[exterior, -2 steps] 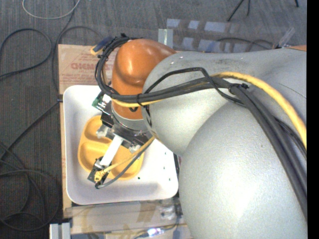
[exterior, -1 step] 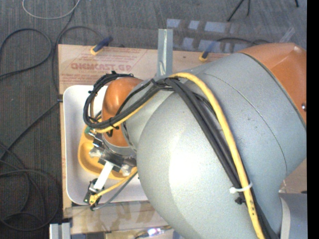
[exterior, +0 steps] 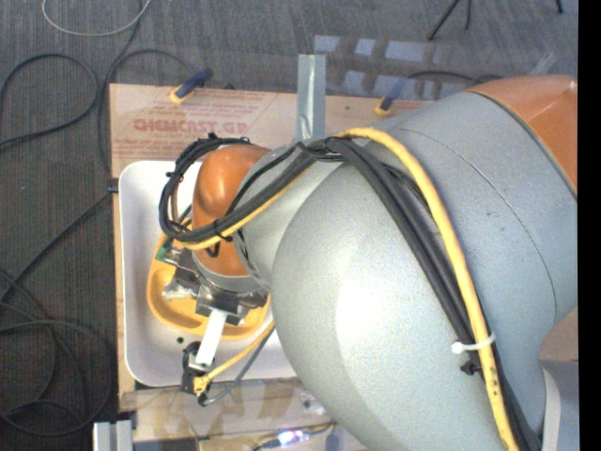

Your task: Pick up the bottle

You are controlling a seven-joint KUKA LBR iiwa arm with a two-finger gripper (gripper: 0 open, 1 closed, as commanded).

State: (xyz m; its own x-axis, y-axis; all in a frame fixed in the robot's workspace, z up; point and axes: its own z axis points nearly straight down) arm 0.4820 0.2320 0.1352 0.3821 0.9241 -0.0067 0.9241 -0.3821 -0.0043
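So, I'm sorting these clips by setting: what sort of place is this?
Probably a robotics lab or test cell, not a home. A big grey arm reaches over a white bin on a bench backed with cardboard, and loose cables trail across grey carpet.

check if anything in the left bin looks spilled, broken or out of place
Nothing stands out. The arm covers most of the bin; under its wrist a yellow-orange thing lies on the bin floor, with no spill or damage visible.
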